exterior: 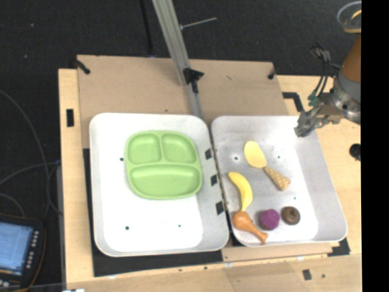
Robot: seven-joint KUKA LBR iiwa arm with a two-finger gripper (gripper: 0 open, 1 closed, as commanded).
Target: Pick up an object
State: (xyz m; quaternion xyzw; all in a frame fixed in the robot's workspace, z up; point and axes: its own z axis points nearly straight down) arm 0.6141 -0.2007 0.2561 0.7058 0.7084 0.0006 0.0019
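The right bin [316, 181] holds several toy foods: a yellow ice cream on a tan cone [264, 163], a yellow banana [241, 189], an orange chicken drumstick [248, 224], a purple plum [268, 219] and a brown doughnut [291, 215]. My gripper [306, 126] hangs over the bin's far right corner, well away from all of them, with nothing seen in it. The arm reaches in from the right edge.
The left bin [109, 224] carries a green divided plate [163, 165] in its upper half. A metal pole [173, 35] rises behind the bins, ending near the seam between them. A tablet [15, 248] lies at the lower left, off the bench.
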